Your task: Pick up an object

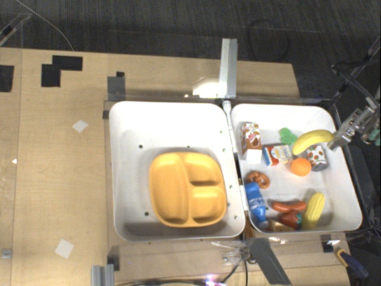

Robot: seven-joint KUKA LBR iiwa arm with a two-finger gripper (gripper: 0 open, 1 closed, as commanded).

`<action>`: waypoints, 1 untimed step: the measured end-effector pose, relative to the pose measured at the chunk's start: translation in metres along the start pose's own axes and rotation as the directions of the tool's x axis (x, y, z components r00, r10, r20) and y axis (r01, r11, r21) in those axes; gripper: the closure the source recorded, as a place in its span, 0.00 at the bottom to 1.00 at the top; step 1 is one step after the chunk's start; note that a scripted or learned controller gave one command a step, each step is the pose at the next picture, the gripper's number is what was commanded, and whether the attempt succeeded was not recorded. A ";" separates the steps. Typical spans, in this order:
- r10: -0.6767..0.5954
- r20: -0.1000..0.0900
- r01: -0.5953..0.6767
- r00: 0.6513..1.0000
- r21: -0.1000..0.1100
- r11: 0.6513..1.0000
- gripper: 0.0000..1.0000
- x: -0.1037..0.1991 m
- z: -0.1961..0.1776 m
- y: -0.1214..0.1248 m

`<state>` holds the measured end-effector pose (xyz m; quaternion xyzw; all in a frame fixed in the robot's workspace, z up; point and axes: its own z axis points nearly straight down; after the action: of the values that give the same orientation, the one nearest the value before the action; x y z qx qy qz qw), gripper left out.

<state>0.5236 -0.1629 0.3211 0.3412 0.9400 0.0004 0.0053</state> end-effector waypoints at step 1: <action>0.480 -0.004 -0.480 0.877 0.007 0.877 1.00 -0.016 0.079 -0.031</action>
<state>0.5168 -0.1973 0.2424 0.5632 0.8263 0.0002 0.0013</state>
